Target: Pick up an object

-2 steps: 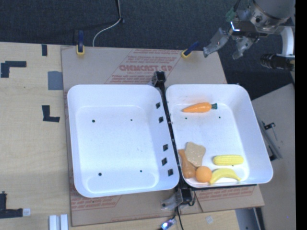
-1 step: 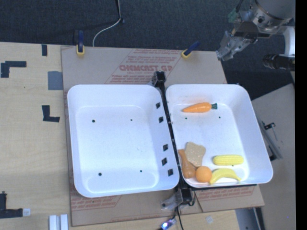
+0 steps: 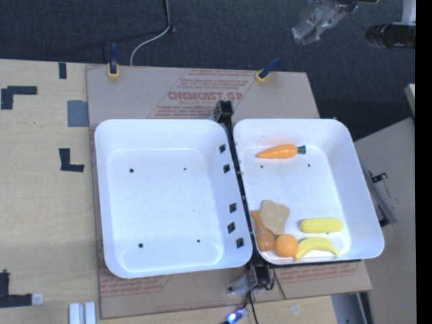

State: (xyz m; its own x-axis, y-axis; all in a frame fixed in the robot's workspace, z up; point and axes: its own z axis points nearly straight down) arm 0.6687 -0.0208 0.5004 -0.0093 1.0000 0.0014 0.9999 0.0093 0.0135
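Observation:
The right bin (image 3: 307, 187) holds several toy foods. An orange carrot (image 3: 278, 152) lies near its far side. At the near edge sit a tan bread slice (image 3: 275, 215), a brown piece (image 3: 262, 235) under it, an orange ball (image 3: 286, 246), a yellow corn cob (image 3: 320, 226) and a yellow banana (image 3: 316, 249). My gripper (image 3: 312, 24) hangs high at the top right, beyond the bins' far edge and well away from every object, with nothing seen in it.
The left bin (image 3: 162, 201) sits beside the right one on a cardboard sheet (image 3: 202, 93) held by clips at its far corners. A white cable (image 3: 152, 36) runs across the dark floor behind.

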